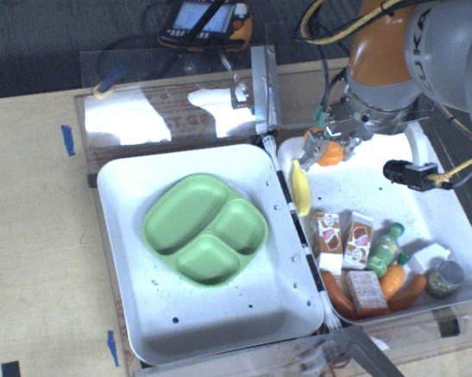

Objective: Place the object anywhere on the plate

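Claw (328, 146) hung at the far left of the right bin (446, 197), clenched on a small orange object (331, 155). Left of it, the green plate (205, 228) sat in the left bin (134, 267). No label on the cartons (344, 239) was readable.

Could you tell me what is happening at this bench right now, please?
A grey robot arm with an orange band reaches into the right white bin, and its gripper sits at a small orange object near the bin's upper left corner. Whether it truly holds it is unclear. The green three-compartment plate lies in the left white bin with nothing on it yet. A yellow banana-like piece, small cartons and other toy foods lie in the right bin.
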`<state>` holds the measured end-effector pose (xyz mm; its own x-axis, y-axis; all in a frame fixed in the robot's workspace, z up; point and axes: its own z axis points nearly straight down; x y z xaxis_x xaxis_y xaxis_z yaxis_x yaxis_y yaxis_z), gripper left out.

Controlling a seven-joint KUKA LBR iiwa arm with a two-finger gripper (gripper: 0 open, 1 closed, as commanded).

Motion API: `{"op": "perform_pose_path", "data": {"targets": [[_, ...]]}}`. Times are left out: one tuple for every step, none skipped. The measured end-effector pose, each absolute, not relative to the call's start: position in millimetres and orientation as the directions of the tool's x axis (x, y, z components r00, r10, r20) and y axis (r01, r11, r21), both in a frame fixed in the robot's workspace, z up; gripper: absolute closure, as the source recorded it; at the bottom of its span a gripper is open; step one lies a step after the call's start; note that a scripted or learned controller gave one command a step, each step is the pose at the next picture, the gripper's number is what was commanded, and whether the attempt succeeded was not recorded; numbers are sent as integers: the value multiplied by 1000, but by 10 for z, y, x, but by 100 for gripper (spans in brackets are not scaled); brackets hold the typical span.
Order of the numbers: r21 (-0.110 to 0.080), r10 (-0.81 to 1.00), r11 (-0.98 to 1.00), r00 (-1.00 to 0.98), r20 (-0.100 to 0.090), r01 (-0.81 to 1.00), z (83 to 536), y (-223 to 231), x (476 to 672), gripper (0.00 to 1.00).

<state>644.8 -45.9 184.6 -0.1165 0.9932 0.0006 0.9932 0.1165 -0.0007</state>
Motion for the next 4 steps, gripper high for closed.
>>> {"op": "perform_pose_path", "data": {"targets": [[-2,986,166,-166,1,986,1846,321,6275,100],[2,1000,29,-29,0,1000,1843,832,6369,100],[3,978,210,-210,0,978,2244,1580,6327,100],[3,978,210,-210,0,978,2246,1579,6328,0]]}}
